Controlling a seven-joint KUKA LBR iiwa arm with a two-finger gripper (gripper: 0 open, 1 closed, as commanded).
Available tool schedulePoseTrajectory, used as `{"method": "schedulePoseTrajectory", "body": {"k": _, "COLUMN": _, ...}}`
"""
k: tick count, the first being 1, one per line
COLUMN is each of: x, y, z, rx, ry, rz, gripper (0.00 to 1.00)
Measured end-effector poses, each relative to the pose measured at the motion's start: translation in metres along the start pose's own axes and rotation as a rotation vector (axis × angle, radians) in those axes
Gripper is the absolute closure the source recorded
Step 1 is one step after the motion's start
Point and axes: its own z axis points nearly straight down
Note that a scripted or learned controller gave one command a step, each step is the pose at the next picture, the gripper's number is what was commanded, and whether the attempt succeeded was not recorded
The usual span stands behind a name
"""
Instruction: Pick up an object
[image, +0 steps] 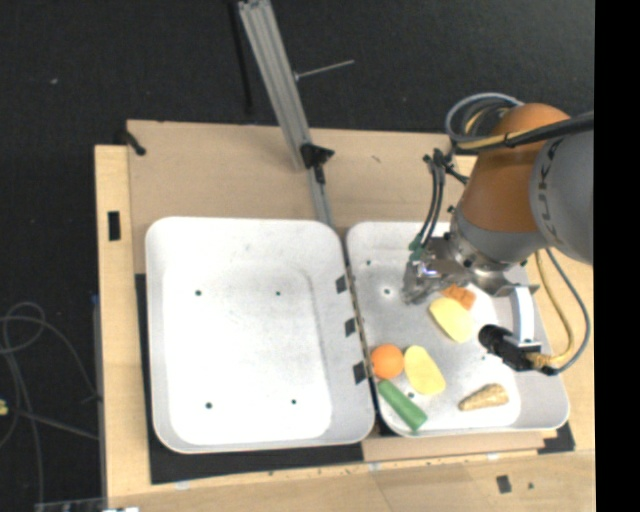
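Observation:
My gripper hangs over the upper middle of the right bin, its metal tips close above the bin floor, with nothing visible between them. Just right of it lie a pale yellow piece and a small orange piece touching it. Lower in the bin sit an orange ball, a yellow oblong piece, a green stick at the front rim and a tan cone-like piece.
The left bin stands beside the right one, joined by black clips. A metal pole slants up from behind the bins. Cables loop by the arm at the right, and a black fitting juts over the right bin.

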Motion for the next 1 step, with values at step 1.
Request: {"method": "schedulePoseTrajectory", "body": {"k": 1, "x": 0.0602, "y": -0.0057, "z": -0.0144, "rx": -0.002, "ry": 0.0, "rz": -0.001, "gripper": 1.0}}
